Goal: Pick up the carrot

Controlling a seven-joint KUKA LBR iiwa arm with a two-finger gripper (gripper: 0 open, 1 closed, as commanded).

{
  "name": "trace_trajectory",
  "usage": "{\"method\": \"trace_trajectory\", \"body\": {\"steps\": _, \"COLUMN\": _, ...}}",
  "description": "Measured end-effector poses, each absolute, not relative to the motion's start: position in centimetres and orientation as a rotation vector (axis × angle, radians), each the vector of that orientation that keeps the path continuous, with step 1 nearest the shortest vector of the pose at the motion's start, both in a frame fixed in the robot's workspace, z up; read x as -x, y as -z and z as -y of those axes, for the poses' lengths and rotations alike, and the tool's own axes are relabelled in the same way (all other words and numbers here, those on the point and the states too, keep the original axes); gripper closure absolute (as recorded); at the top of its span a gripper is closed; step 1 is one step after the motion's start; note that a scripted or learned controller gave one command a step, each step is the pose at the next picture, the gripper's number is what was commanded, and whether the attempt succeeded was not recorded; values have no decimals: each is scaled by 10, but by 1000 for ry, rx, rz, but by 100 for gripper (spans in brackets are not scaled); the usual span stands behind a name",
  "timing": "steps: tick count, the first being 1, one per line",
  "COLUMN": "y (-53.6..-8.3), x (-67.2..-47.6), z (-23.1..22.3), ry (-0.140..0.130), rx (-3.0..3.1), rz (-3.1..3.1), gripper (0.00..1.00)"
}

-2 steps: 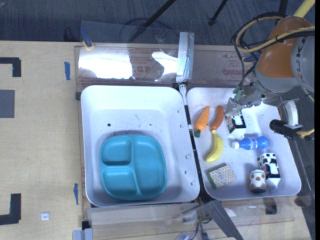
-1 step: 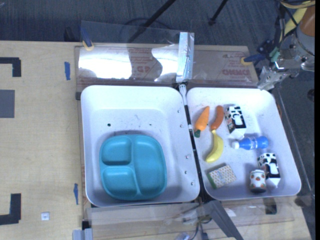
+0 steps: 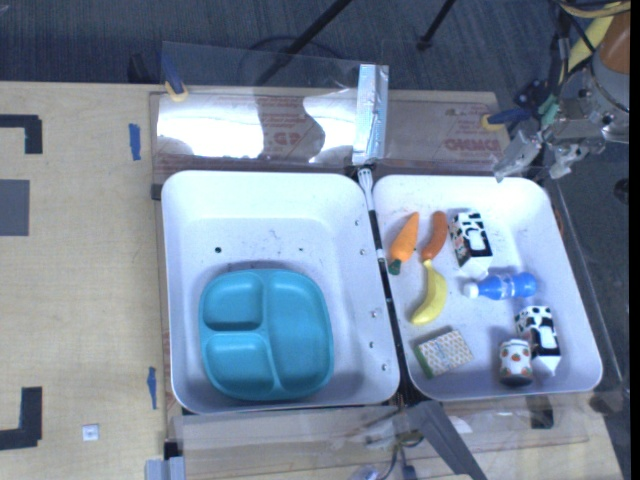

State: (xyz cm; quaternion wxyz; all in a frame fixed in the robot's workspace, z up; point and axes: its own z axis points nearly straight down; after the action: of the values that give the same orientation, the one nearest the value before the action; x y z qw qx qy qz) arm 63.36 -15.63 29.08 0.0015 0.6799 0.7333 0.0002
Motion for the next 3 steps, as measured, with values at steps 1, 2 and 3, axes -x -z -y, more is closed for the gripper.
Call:
{"method": "trace_trajectory", "body": {"steps": 1, "y": -240, "x": -648, "z": 214, "ry": 0, "rx": -2302, "rz": -2135, "gripper": 0}}
{"method": "trace_trajectory", "body": {"steps": 2, "y": -189, "x": -668, "z": 214, "ry": 2, "rx": -2309, "rz": -2132, "gripper": 0}}
{"method": "trace_trajectory", "body": {"steps": 3, "y": -188, "x": -668, "z": 214, "ry": 2, "rx": -2265, "rz": -2179, "gripper": 0}}
